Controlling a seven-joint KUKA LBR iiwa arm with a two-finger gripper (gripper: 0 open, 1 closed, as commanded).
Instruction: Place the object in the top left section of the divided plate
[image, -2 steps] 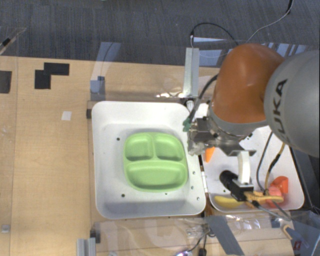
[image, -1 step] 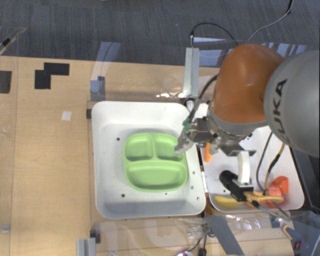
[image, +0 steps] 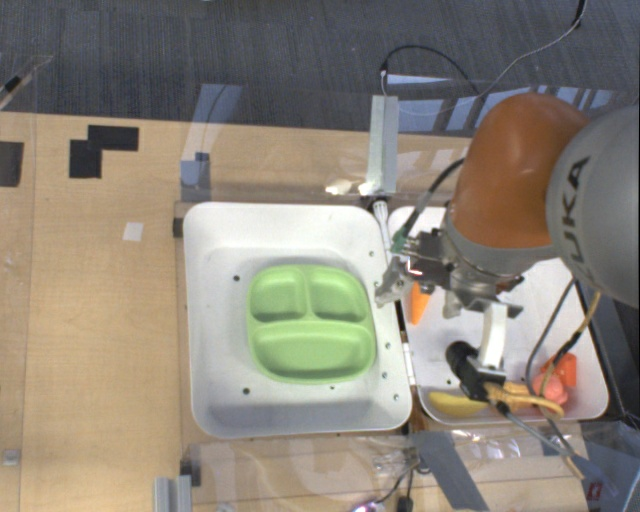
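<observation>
A green divided plate (image: 310, 325) lies in the middle of the left white bin (image: 215, 300), with two small sections at the top and one long section below. My gripper (image: 420, 292) hangs over the left edge of the right bin (image: 590, 400), just right of the wall between the bins. A small orange carrot-like object (image: 421, 304) shows directly under the gripper. The wrist hides how the gripper meets it, so I cannot tell whether it is held. The plate's top left section (image: 278, 295) has nothing in it.
A yellow banana (image: 452, 404) lies at the front of the right bin, and a red-orange object (image: 560, 375) sits at its front right. The wall between the two bins (image: 396, 330) runs just left of the gripper.
</observation>
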